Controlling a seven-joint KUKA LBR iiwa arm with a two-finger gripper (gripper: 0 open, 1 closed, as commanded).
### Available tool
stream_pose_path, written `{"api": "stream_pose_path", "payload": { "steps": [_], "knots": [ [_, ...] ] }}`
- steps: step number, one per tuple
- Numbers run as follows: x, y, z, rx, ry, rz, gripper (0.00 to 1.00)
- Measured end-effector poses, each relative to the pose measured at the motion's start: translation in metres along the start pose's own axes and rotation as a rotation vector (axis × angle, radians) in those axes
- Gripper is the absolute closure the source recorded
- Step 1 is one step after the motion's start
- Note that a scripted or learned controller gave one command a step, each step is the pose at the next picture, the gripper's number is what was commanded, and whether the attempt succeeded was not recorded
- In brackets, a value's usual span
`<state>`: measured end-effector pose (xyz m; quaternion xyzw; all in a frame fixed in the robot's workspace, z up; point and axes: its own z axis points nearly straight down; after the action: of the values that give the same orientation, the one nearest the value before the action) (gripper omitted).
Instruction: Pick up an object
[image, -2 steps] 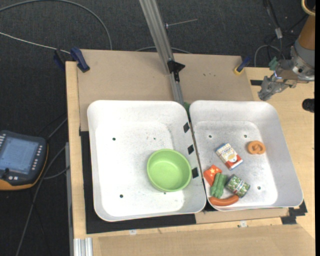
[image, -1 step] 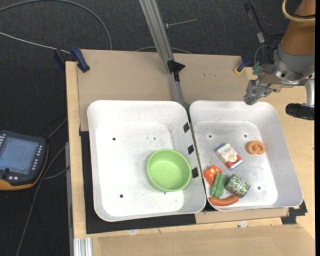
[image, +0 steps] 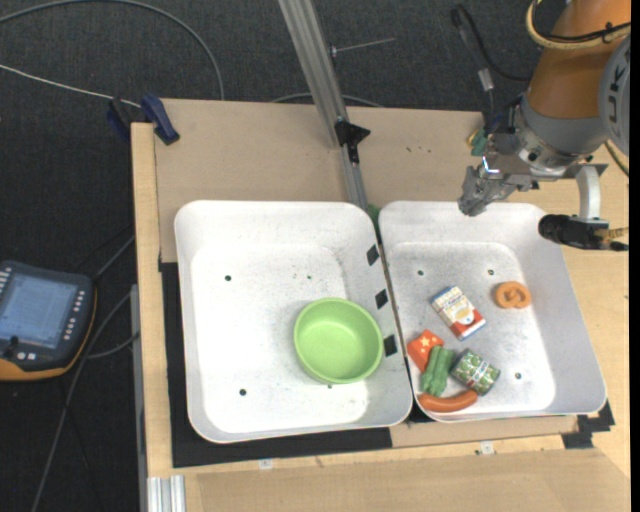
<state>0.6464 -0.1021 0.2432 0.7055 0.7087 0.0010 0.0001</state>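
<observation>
The hand (image: 476, 198) of the arm hangs over the far edge of the right bin (image: 560, 300), near its far left corner, and it is well apart from all the things that lie in this bin. It is small and dark in the view, so I cannot tell how it is set, and nothing is seen in it. Above the hand the wrist is grey and the orange band (image: 570, 75) is at the upper right corner of the view. In the right bin, the things are gathered in the middle and in the near part. A small carton (image: 458, 311), white with orange and blue print, lies about in the middle. To the right of it, apart from it, there is an orange round piece (image: 512, 295). Nearer to the front edge lie a red piece (image: 423, 347), a green vegetable (image: 436, 371) just beside it, a small can with a green label (image: 474, 372), and an orange sausage-shaped thing (image: 447, 402) at the very front; these four are close together and seem to touch each other. In the left bin (image: 240, 300) a green bowl (image: 338, 340) stands upright, near the wall next to the right bin. Both bins rest on the desk (image: 250, 150), which is light brown.
</observation>
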Motion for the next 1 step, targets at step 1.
{"api": "stream_pose_path", "payload": {
  "steps": [1],
  "knots": [
    [0.0465,-0.0102,0.0064,0.001,0.000,0.000,1.00]
  ]
}}
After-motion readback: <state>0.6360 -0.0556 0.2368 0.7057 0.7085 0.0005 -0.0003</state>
